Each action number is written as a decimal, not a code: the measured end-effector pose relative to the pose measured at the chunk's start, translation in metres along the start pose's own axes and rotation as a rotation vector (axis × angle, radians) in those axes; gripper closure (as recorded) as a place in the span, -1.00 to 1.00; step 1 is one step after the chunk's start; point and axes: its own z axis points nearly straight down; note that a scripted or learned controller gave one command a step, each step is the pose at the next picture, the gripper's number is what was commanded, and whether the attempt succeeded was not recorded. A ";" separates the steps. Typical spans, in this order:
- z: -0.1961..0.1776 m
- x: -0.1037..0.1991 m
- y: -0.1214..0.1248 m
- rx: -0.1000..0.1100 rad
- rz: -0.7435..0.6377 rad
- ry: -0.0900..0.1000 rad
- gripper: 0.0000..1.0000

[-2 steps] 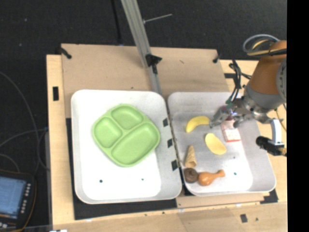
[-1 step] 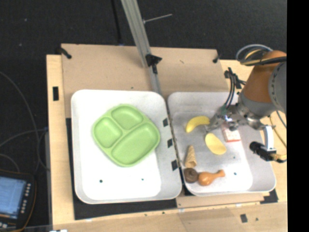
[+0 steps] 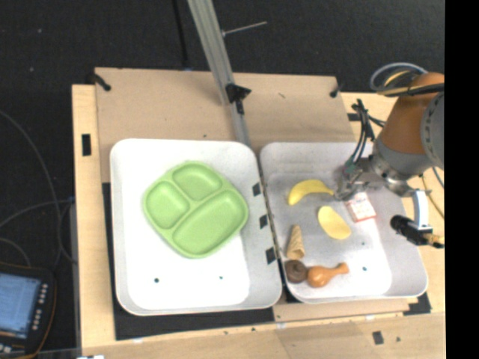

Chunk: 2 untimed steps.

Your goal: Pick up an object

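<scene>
In the right bin [image 3: 389, 271] lie a yellow banana [image 3: 308, 191], a yellow oval piece [image 3: 334, 223], a tan ice-cream cone [image 3: 296, 241], a dark brown round piece [image 3: 296, 271] and an orange-brown drumstick-shaped piece [image 3: 326, 274]. My gripper [image 3: 352, 189] hangs low over the bin's upper right part, just right of the banana's tip and above the oval piece. A white tag with red marks [image 3: 361, 208] sits right under it.
The left bin [image 3: 142, 275] holds a green divided plate [image 3: 195, 209]. A slanted metal pole [image 3: 213, 47] rises behind the bins. The arm's orange band [image 3: 408, 126] and grey wrist stand over the right bin's far right side.
</scene>
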 end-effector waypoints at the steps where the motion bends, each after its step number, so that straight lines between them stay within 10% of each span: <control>1: -0.046 -0.008 0.004 0.006 -0.003 0.005 1.00; 2: -0.093 -0.012 -0.001 0.006 -0.001 0.005 1.00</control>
